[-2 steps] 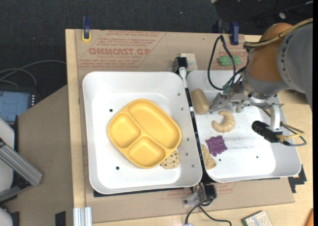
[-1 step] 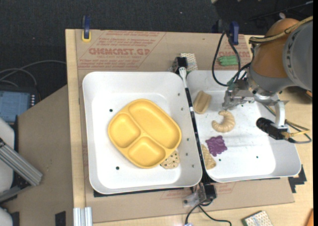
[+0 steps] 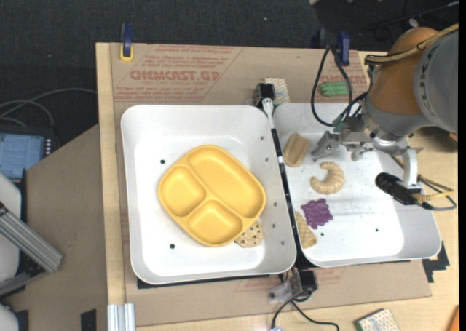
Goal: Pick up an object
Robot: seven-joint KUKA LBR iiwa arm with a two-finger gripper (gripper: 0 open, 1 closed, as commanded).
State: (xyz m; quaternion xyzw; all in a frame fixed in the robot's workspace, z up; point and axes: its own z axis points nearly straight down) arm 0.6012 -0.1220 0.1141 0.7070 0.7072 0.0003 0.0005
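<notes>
Two shallow white bins sit side by side on a brown board clamped to the bench. The left bin (image 3: pixel 138 177) holds two things: one yellow divided tray (image 3: pixel 211 195) with three compartments, lying near the bin's middle, and one speckled cracker (image 3: pixel 251 236) tucked against the tray's near right edge. The right bin (image 3: pixel 378 242) holds four loose pieces. One tan bread slice (image 3: pixel 295 149) lies by its far left corner. One croissant (image 3: pixel 328 177), pale brown and curved like a crescent, rests around the bin's middle. One purple grape cluster (image 3: pixel 317 212) lies just nearer than it, and one tan wedge (image 3: pixel 306 233) leans against the bin's left edge near the near corner. The gripper (image 3: pixel 348 140) hovers over the far part of the right bin, above the croissant and apart from it; its fingers stand apart with nothing between them. A black cylinder (image 3: pixel 397 188) juts beside the wrist. Dark carpet lies beyond the bench.
</notes>
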